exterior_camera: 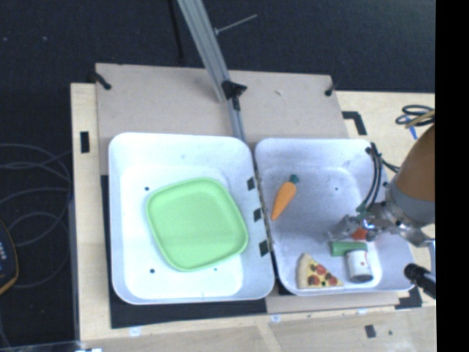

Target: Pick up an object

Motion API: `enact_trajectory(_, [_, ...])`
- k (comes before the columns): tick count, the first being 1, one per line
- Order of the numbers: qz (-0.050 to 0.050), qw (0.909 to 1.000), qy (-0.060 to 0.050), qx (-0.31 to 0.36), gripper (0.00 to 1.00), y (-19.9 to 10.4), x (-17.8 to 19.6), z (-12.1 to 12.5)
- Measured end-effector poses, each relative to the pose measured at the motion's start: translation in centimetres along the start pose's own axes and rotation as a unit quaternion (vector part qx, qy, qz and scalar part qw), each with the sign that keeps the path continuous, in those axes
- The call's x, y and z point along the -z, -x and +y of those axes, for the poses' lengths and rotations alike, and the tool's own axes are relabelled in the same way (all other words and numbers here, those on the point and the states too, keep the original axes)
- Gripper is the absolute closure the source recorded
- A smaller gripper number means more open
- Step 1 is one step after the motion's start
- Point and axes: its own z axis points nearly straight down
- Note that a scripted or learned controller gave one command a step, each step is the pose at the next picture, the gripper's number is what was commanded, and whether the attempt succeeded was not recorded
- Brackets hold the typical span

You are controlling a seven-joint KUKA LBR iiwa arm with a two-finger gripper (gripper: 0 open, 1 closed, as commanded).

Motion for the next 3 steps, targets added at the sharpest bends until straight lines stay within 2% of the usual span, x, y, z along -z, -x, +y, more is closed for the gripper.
enact_trajectory(1, [-0.001,1.0000,0.002,0.000,0.00,0.1,-3.8,0.0])
enact_trajectory(2, [-0.001,1.0000,0.005,0.000,1.00,0.1,-2.6,0.1])
enact_trajectory(3, [-0.001,1.0000,0.005,0.001,1.00,-0.1,3.7,0.6])
